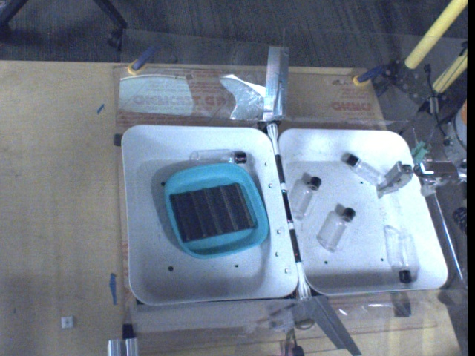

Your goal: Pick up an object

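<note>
Several clear vials with black caps lie in the right bin [438, 273]: one at the back [359, 167], one near the divider [303, 195], one in the middle [334, 228] and one at the front right [398, 249]. In the left bin [141, 265] another clear vial [217, 156] lies behind a blue dish [215, 209] with a dark ridged inside. My gripper [393, 178] reaches in over the right bin's right side, just right of the back vial. Nothing shows in its grasp.
A strip of crumpled foil [243, 95] and an upright metal bracket [276, 84] sit behind the bins on brown cardboard [171, 95]. Yellow poles [438, 24] and clamps stand at the back right. Bare wooden bench [52, 199] lies to the left.
</note>
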You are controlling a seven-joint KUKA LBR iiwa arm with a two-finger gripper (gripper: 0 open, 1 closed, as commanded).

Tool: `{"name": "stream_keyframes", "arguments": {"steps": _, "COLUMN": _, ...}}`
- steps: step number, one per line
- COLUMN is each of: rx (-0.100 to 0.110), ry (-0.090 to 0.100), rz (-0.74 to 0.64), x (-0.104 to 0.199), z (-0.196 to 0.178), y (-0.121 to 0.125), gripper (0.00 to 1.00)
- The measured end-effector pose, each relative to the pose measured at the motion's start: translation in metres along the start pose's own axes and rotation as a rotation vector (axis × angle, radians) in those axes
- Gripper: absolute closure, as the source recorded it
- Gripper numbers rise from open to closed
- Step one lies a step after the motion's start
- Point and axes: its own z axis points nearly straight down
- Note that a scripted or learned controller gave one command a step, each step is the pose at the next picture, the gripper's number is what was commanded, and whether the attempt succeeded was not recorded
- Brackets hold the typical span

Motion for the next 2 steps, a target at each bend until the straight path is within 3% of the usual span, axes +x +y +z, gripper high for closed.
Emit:
{"name": "stream_keyframes", "arguments": {"steps": 1, "rx": -0.001, "ry": 0.000, "rz": -0.057, "x": -0.006, "z": 0.064, "y": 0.001, "gripper": 0.00}}
{"name": "stream_keyframes", "arguments": {"steps": 2, "rx": -0.004, "ry": -0.003, "rz": -0.011, "x": -0.041, "z": -0.060, "y": 0.012, "gripper": 0.00}}
